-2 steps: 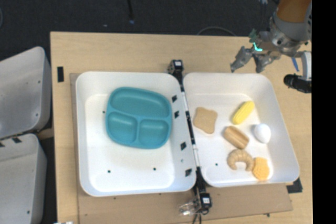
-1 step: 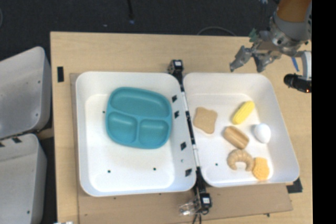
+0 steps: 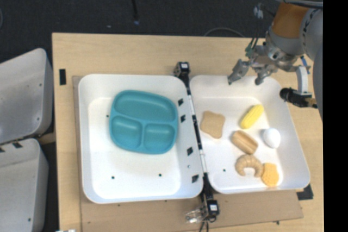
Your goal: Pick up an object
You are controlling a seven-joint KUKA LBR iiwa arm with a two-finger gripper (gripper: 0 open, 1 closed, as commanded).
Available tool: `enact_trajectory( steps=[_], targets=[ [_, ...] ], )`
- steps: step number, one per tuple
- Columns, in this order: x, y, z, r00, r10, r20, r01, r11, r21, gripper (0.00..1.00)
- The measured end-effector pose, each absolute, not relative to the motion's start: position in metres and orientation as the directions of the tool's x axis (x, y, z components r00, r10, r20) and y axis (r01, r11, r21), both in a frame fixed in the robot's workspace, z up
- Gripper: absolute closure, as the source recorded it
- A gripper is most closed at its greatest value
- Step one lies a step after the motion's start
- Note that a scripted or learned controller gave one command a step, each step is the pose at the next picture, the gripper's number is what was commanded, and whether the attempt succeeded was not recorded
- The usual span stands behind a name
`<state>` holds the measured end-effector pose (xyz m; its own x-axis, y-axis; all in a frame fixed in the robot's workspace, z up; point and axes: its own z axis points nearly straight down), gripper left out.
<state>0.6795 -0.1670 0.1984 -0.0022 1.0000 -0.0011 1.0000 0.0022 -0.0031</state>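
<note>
My gripper [image 3: 247, 76] hangs open above the far edge of the right bin [image 3: 217, 87], its two fingers spread with nothing between them. Below it in that bin lie a yellow corn cob [image 3: 252, 116], a tan slice of toast [image 3: 212, 124], a brown hot-dog roll [image 3: 244, 142], a white egg [image 3: 271, 137], a croissant [image 3: 248, 164] and an orange cracker-like piece [image 3: 270, 174]. All of them rest on the bin floor, well apart from the fingers.
The left bin [image 3: 98, 171] holds a teal divided plate [image 3: 144, 121]. A ridge with black clips [image 3: 191, 122] separates the two bins. The wooden bench [image 3: 109, 46] surrounds them, and a white chair-like surface [image 3: 22, 89] stands at the far left.
</note>
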Motion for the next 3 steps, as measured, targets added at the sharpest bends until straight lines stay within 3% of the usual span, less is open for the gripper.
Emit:
enact_trajectory(
  steps=[2, 3],
  targets=[
    [0.678, -0.171, 0.105, -0.003, 1.0, -0.002, 1.0, 0.003, -0.001, 0.0],
    [0.68, -0.173, 0.12, -0.004, 1.0, -0.006, 1.0, 0.004, 0.005, 1.0]
  ],
)
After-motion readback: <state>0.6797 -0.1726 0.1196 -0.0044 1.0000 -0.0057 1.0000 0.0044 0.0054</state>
